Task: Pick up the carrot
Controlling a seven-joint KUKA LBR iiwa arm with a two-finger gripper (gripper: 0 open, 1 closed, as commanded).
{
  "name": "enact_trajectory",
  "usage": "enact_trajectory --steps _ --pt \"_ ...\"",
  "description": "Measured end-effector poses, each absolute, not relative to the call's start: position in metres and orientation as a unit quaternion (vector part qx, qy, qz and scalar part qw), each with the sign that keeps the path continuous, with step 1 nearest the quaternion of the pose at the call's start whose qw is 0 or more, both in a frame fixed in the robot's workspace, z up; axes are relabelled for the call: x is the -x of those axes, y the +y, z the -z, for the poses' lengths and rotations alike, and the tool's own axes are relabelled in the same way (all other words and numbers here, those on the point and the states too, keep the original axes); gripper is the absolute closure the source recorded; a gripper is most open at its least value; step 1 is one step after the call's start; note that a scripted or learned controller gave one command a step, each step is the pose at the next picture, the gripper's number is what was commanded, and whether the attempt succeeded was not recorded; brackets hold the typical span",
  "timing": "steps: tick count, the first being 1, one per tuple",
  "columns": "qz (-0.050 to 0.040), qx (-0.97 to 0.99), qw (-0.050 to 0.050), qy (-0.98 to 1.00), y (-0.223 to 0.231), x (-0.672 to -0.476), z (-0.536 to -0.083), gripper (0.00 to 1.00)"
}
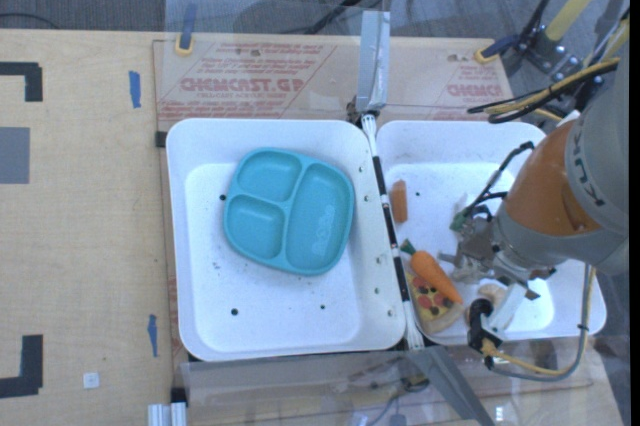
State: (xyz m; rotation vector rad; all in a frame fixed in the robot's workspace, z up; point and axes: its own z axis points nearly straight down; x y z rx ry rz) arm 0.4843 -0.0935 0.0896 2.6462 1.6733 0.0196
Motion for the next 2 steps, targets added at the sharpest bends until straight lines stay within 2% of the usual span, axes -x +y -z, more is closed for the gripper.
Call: enact_trajectory --steps 1,2 --pt "-0.0061 -0.915 0.004 0.403 -0.093 -0.484 -0.089 1.00" --pt "0.0017 -0.945 -0.001 0.327 -0.009 -0.488 -0.184 1.00"
